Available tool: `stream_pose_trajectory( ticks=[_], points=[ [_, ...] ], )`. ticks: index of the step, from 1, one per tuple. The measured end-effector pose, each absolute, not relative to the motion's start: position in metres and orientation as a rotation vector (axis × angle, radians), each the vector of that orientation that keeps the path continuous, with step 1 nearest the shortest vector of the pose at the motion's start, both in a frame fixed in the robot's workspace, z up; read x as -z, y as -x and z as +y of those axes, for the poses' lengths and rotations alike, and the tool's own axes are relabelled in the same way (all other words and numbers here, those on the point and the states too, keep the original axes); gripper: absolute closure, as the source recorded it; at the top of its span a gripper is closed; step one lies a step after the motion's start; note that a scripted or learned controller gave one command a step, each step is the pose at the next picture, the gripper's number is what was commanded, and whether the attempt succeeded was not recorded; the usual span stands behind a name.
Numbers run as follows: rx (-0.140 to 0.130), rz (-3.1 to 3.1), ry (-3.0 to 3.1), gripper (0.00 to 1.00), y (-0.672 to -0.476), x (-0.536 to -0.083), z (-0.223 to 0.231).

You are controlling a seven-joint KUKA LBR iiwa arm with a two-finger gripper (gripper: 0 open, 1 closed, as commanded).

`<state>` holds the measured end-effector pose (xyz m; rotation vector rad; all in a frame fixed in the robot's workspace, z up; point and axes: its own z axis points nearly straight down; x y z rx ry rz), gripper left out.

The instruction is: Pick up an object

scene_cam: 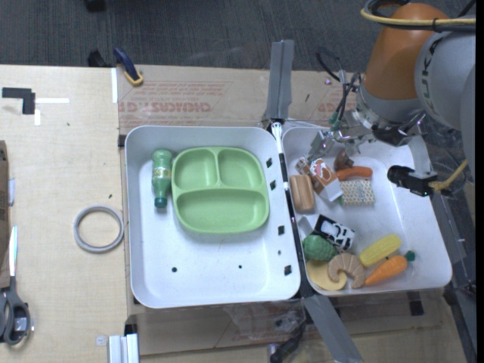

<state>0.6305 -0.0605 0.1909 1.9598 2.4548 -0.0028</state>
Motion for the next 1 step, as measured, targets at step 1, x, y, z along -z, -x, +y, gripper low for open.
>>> stream_pose_trajectory(
  ticks=[1],
  points=[
    [0.001, 2.608, -1.748, 0.0, -0.6481, -0.192, -0.0567]
  ],
)
